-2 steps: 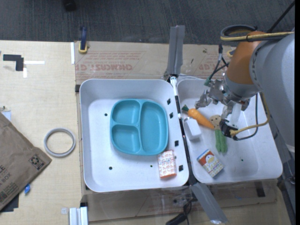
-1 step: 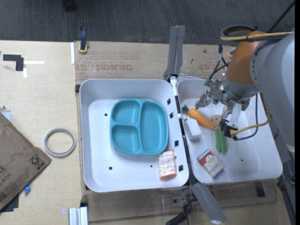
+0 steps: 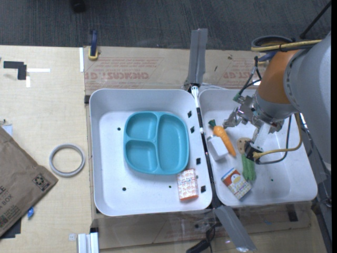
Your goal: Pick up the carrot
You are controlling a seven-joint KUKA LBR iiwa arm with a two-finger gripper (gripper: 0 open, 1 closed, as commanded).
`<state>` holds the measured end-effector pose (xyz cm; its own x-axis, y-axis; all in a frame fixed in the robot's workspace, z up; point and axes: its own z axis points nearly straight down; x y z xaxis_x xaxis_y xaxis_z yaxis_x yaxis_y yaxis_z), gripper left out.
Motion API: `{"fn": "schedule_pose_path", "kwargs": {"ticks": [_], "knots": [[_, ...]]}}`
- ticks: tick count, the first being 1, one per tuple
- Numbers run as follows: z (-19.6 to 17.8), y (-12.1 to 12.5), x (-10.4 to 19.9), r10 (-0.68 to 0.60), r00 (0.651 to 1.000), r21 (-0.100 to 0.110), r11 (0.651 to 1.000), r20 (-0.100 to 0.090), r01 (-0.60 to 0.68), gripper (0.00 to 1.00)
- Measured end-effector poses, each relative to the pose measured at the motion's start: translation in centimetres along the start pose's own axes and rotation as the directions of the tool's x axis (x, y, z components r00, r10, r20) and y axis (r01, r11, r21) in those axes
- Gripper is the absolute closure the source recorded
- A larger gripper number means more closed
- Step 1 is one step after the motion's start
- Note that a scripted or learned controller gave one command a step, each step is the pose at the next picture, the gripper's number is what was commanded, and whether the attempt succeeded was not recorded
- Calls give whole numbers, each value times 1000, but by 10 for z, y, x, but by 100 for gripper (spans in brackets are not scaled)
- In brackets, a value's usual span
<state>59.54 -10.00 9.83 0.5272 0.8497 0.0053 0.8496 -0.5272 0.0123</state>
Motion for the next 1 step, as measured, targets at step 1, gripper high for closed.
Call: {"fn": "schedule_pose_path", "kwargs": {"ticks": [1], "knots": [[1,-16,-8,-512,859,2,859,5,512,0]]}}
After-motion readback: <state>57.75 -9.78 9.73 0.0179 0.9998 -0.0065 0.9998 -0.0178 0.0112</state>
